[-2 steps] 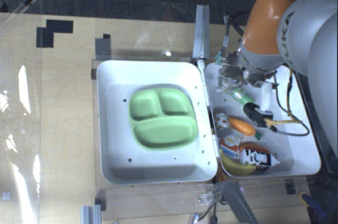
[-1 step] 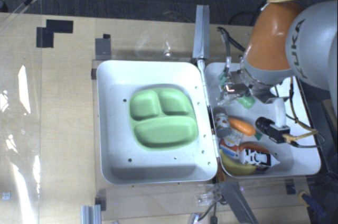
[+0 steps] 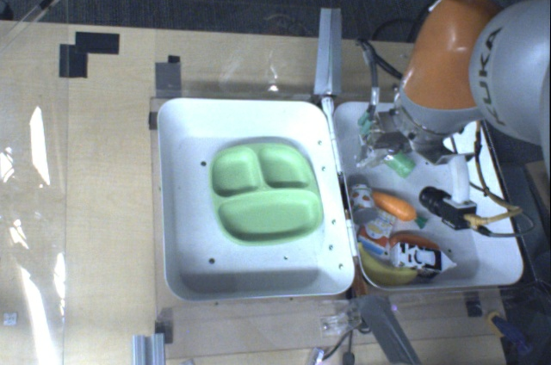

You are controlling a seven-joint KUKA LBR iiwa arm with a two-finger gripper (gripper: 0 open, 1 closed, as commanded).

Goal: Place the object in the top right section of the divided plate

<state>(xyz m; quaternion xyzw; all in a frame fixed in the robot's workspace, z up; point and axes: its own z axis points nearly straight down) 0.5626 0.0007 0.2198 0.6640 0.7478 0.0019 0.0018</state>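
A green divided plate (image 3: 267, 215) lies in the left white bin (image 3: 185, 182); its top right section (image 3: 287, 166) holds nothing. My gripper (image 3: 380, 145) is down in the back of the right bin (image 3: 508, 264), under the orange wrist band. A small green object (image 3: 401, 164) sits right beside the gripper's tip; whether it is held cannot be made out. In front of it lies an orange carrot (image 3: 395, 205).
The front of the right bin is crowded: a yellow banana (image 3: 386, 270), a white, red and black packet (image 3: 419, 255) and a small round item (image 3: 359, 199) by the divider wall (image 3: 341, 182). A metal post (image 3: 326, 53) stands behind the bins.
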